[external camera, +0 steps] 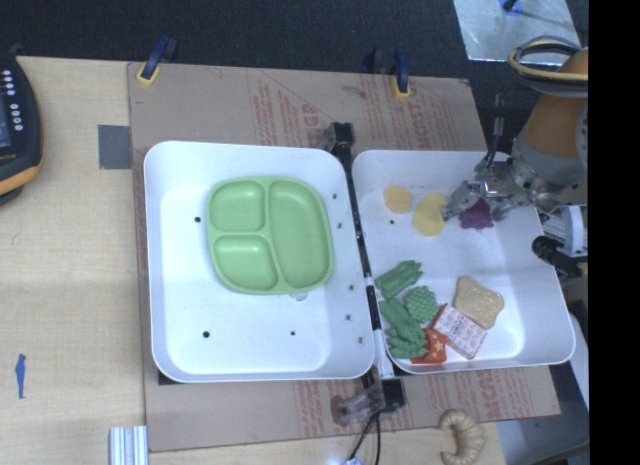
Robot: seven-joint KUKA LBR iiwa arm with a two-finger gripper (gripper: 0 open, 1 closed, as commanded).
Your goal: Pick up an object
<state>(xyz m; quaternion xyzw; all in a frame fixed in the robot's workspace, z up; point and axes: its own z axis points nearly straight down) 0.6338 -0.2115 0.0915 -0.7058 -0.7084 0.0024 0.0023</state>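
My gripper (482,200) hangs low over the upper right part of the right bin (530,353), right above a small purple object (478,217) that lies between its spread fingers. The gripper is open. Just left of it lie two yellow pieces, a round one (398,198) and a longer one (430,215). Lower in the same bin are green vegetable toys (402,305), a tan toast-like piece (478,301) and a red-and-white packet (455,335). The arm's orange band (552,123) shows at the right edge.
The left bin (170,253) holds a green three-part plate (269,234). A black clamp (342,137) sits between the bins at the top. A controller (15,128) lies at the far left, and a tan curled object (463,435) lies below the right bin.
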